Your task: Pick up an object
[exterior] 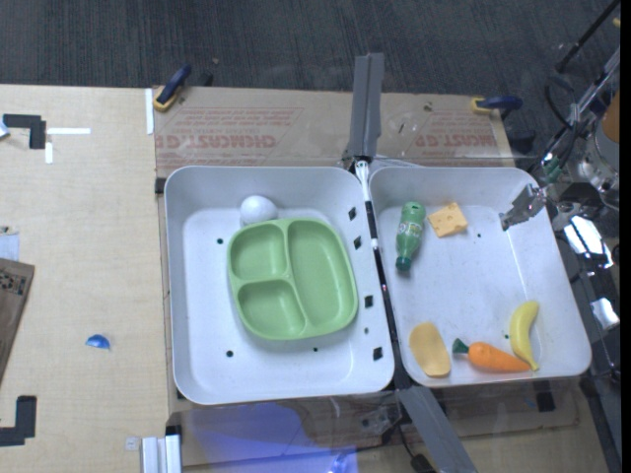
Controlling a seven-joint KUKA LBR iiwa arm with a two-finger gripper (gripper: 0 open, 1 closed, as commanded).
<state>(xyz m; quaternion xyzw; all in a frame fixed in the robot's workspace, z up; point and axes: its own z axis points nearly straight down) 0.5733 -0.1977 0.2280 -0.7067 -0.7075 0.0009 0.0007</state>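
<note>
Green and upright-looking from above, the small bottle (408,234) lies in the right bin (493,294) near its left wall, its long axis running from a lighter cap end at lower left up to the darker end at upper right. Just beside it to the right sits a yellow cheese wedge (449,220). Both lie well apart from the gripper (523,208), which sits at the bin's upper right rim with a pale fingertip reaching in over the white floor; nothing is seen between its fingers, and whether they are open or closed cannot be told at this size. Along the near edge of the same bin lie a tan oval piece (430,349), an orange carrot (493,358) with its green top pointing left, and a yellow banana (523,333) standing roughly on end against the right wall, its tip close to the carrot. In the left bin (197,294) a green divided plate (293,278) rests tilted, with a white ball (258,207) touching its upper left rim. Most of the arm is cut off at the right edge, where cables and metal parts blur together.
</note>
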